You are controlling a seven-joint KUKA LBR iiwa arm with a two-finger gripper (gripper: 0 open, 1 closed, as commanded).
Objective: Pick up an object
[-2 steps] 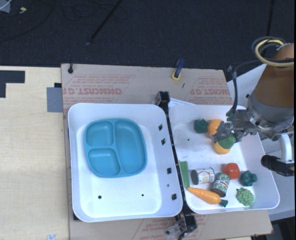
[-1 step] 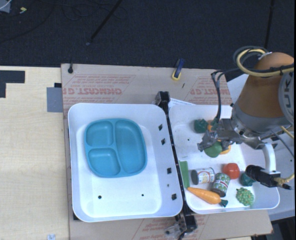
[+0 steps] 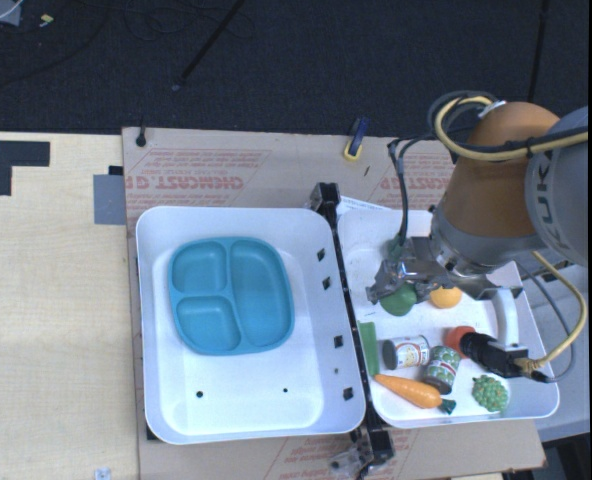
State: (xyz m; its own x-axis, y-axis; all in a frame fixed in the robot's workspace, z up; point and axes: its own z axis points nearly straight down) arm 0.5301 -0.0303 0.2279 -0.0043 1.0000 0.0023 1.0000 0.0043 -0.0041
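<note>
Currently the gripper (image 3: pixel 391 286) sits low in the right bin (image 3: pixel 546 400), right at a green round object (image 3: pixel 399 301) just below it; whether it is apart or clamped can't be told. Looks like the grasp step; next is closing and lifting straight up. An orange fruit (image 3: pixel 445 296) is just beside, cans (image 3: pixel 409 352) and carrot (image 3: pixel 408 390) further below. The bin divider is near on the side away from the arm; open room is above.

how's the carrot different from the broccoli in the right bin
The carrot is orange, long and tapered, lying on its side along the bin's front; the broccoli is green, round and bumpy, and looks shorter than the carrot. Both lie in the right bin, near its front edge.
</note>
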